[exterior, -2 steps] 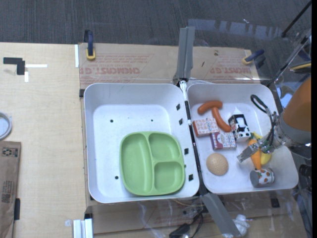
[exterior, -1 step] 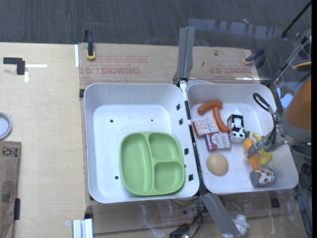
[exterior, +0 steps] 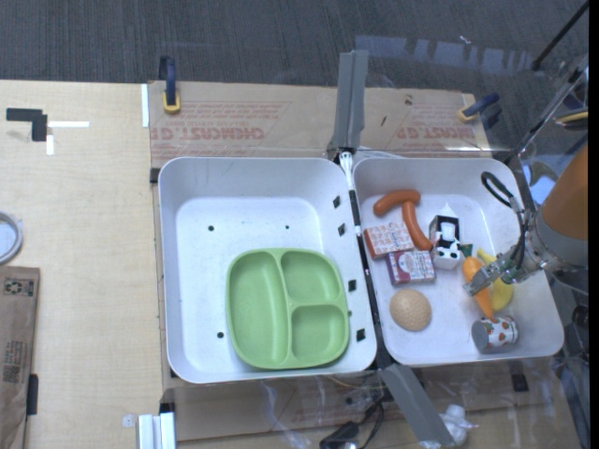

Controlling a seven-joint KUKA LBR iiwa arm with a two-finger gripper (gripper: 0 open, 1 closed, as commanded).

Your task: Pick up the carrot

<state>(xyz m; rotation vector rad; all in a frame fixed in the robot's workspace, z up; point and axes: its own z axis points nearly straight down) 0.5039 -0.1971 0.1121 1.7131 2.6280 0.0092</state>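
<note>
Pale wood-grain boards are making up the surface (exterior: 84,251), and dark grey ribbed carpet is showing beyond its far edge. A sheet of brown cardboard (exterior: 281,124) with red printing is lying flat under the far ends of two shallow white plastic bins, held down by small clamps.

Taking the green plate (exterior: 285,307) as the landmark: it is a smooth, matte plastic plate with rounded corners and three compartments, sitting in the near half of the left bin (exterior: 187,204). Everything else is lying to its right, across the divider, in the right bin (exterior: 440,168).

Closest to the plate, a tan, speckled egg-shaped thing (exterior: 410,310) is resting beside two small flat printed packets (exterior: 399,253). Farther right and toward the back, two glossy orange-red sausages (exterior: 404,211) are lying in an angle to each other. Beside them a black-and-white cow toy (exterior: 448,240) is standing.

Farthest right from the plate, the carrot (exterior: 478,285) is lying as a short orange stub against a yellow piece (exterior: 502,291). The hand (exterior: 494,275) is sitting right over this pair, its metal fingers reaching down at the carrot; I cannot tell whether they are open or closed around it. Just nearer than that, a small round patterned can (exterior: 494,333) is lying on its side.

The arm's orange band (exterior: 573,199) is showing at the right edge.
</note>
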